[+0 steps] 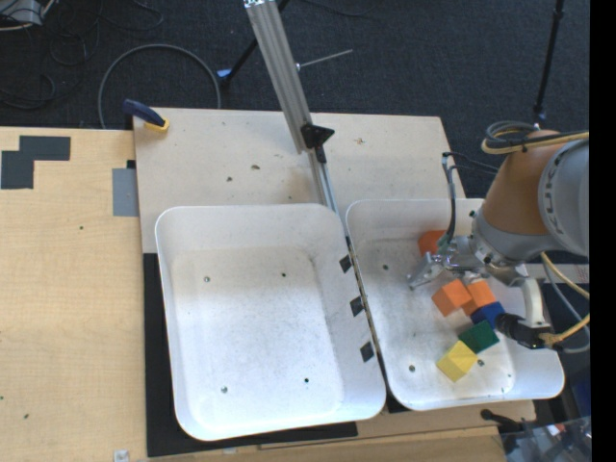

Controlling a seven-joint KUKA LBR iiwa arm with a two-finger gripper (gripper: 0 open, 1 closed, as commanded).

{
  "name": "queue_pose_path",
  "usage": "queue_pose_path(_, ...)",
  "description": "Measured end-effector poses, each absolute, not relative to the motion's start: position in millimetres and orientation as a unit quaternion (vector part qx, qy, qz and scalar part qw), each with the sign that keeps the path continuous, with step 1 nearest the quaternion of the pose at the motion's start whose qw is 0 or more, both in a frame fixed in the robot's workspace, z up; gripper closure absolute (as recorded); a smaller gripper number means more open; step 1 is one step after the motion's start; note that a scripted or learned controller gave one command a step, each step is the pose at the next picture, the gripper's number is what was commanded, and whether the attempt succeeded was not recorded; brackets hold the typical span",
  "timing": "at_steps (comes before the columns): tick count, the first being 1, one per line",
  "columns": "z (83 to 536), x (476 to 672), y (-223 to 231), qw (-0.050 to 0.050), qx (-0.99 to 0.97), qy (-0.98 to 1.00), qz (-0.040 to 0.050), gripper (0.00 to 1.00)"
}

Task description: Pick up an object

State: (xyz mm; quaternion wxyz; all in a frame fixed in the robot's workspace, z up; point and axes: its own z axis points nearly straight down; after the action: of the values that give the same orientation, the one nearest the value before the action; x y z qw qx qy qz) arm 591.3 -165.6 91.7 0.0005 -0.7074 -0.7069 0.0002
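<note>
Metal two-finger gripper [426, 273] low in right shallow white plastic bin [404, 373], finger state unclear. 4 small blocks just beside it: orange cube [451, 297], blue block [484, 314], green cube [478, 337], yellow cube [457, 361].

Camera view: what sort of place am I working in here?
Likely a robotics lab test bench: two white bins on a board, coloured blocks as grasp targets, loose cables on the dark floor.
</note>
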Motion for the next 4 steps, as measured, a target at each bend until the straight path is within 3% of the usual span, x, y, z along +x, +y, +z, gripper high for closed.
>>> queue_pose_path(1,90.9,650.8,-160.0,0.008,-0.709,-0.705,0.0083,0.0)
queue_pose_path(2,99.9,653.0,-155.9,0.003,-0.707,-0.708,0.002,1.0)
queue_pose_path(3,109.1,652.9,-155.0,0.004,-0.705,-0.709,0.0031,1.0)
queue_pose_path(4,194.1,634.4,-48.1,0.001,-0.705,-0.71,-0.0023,1.0)
